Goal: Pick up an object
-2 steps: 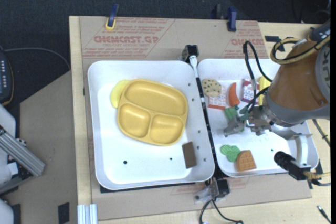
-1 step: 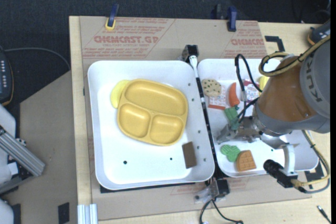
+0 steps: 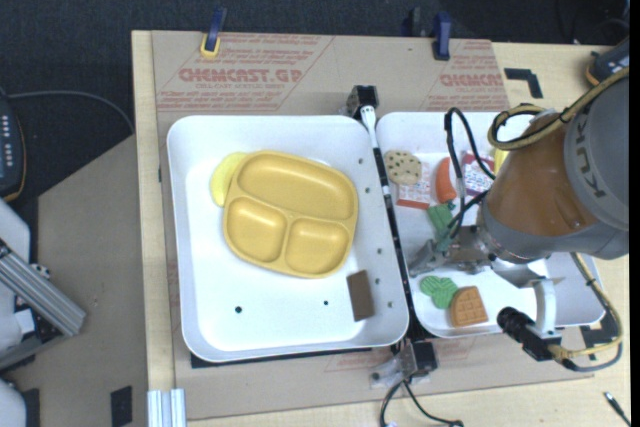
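My gripper (image 3: 432, 253) reaches down into the right bin (image 3: 425, 130), its metal fingers near the bin's left wall, beside a small green piece (image 3: 441, 215). The grey and orange arm covers most of the bin's right side. Below the gripper lie a green toy (image 3: 437, 289) and an orange cracker-like piece (image 3: 466, 306). Farther back in the same bin sit a speckled cookie (image 3: 403, 165) and a red-orange piece (image 3: 446, 179). Nothing shows clearly between the fingers.
The left bin (image 3: 190, 215) holds a yellow divided plate (image 3: 290, 212) on a yellow disc, and a small brown block (image 3: 360, 295) near its front right corner. Cables run along the divider between the bins and over the right bin.
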Controlling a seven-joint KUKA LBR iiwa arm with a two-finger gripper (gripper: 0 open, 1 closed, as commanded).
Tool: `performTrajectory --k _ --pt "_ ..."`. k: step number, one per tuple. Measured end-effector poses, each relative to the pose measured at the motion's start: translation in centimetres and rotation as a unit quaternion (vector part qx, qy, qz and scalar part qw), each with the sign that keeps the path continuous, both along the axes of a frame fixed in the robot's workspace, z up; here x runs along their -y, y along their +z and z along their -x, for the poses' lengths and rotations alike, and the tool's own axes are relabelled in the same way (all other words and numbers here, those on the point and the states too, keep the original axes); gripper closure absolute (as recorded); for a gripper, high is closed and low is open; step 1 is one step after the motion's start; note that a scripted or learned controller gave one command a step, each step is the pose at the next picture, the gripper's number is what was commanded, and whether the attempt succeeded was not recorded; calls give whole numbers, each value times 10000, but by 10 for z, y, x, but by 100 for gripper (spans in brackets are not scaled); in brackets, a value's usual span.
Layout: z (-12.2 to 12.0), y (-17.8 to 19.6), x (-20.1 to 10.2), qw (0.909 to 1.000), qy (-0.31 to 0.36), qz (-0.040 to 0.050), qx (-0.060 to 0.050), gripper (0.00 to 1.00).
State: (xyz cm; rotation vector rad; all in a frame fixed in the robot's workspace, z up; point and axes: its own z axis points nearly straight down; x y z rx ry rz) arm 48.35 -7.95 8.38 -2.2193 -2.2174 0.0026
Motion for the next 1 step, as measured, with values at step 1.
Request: performTrajectory --k 1 --pt "-1 11 0 10000 -4 1 19 100"
